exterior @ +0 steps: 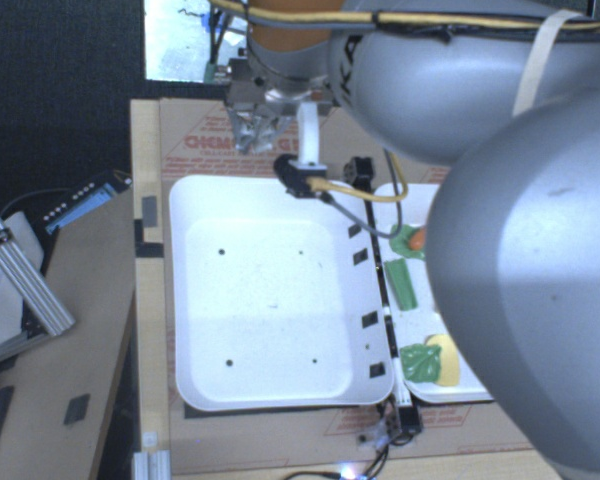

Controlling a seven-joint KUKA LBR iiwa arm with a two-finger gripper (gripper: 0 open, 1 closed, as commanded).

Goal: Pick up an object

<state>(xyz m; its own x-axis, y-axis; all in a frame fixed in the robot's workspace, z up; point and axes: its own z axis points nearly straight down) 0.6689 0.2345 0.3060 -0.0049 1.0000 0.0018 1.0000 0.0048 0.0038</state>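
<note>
My gripper (252, 136) hangs above the far edge of the left white bin (195, 208), over the cardboard behind it. Nothing shows between its fingers, and whether they are parted is too blurred to tell. The grey arm with its orange band reaches across the top of the view and covers most of the right bin (435, 393). In the visible strip of the right bin lie a green stick-shaped object (402, 284), a small orange object (416, 238), and a green and yellow object (428, 361) near the front.
Cables and a black connector (300, 176) hang from the wrist over the left bin's far right corner. Black clips (372, 318) line the divide between the bins. A metal rail (25, 273) and a dark device (80, 200) lie left of the bench.
</note>
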